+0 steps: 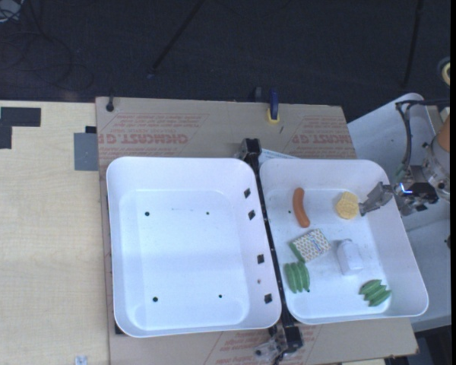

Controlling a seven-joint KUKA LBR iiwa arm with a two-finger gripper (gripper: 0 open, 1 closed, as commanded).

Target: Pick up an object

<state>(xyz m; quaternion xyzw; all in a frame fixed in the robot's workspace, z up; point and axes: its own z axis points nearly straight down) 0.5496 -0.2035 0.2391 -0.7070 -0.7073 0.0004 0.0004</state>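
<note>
The right bin (410,280) holds several small things. An orange sausage-shaped piece (300,207) lies near its back left. Beside it to the right is a round yellow object (347,204). A patterned block (311,245) sits in the middle, with a pale grey object (349,256) to its right. Two green vegetable pieces lie toward the front, one (296,276) at the left and one (375,292) at the right. My gripper (374,201) reaches in over the bin's right rim and sits just right of the yellow object, close to or touching it. Nothing is visibly held.
The left bin (129,204) stands beside the right one, with a black divider strip (260,226) between them. Both rest on a cardboard sheet (190,131) on the bench. The arm's wrist and cables (422,188) hang over the right bin's far right edge.
</note>
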